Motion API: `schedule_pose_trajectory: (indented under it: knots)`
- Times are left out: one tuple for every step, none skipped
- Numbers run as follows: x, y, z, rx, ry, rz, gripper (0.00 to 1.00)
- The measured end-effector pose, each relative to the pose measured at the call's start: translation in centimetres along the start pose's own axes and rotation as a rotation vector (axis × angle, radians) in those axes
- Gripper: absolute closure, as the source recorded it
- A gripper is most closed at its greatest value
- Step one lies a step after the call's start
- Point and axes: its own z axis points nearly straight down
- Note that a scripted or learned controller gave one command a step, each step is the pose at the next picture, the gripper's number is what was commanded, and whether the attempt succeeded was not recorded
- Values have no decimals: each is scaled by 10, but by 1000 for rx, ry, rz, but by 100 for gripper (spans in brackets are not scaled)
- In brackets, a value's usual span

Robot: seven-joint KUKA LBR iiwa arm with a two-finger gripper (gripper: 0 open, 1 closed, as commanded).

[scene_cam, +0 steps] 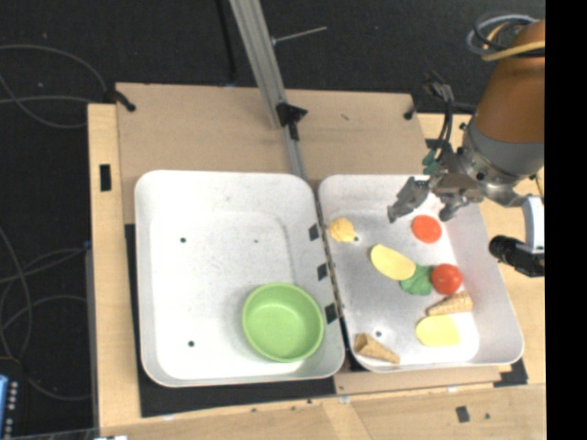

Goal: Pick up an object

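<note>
I have the gripper [424, 200] hanging over the far edge of the right bin [500, 337], its two fingers spread and nothing between them. Just beside it, toward the bin's right edge, lies a small orange-red ball [426, 228], the closest candidate. More toy food sits toward the middle and near edge: a yellow lemon-shaped piece [393, 263], a green piece [418, 281] touching a red tomato [447, 278], a cone-shaped piece [448, 305], a yellow block [437, 331], a tan wedge [377, 347] in the near left corner, and a small yellow item [343, 231] by the left edge. A green bowl [282, 321] rests in the left bin [160, 209].

My worry is the ball: it is round and could roll from closing fingers, or a finger could land on top and shove it toward the wall. In the crowded middle, I could nudge neighbours.
</note>
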Motion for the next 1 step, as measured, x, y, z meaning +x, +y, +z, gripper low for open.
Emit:
schedule_pose_trajectory:
  knots:
    - [0,0,0,-1,0,1,0]
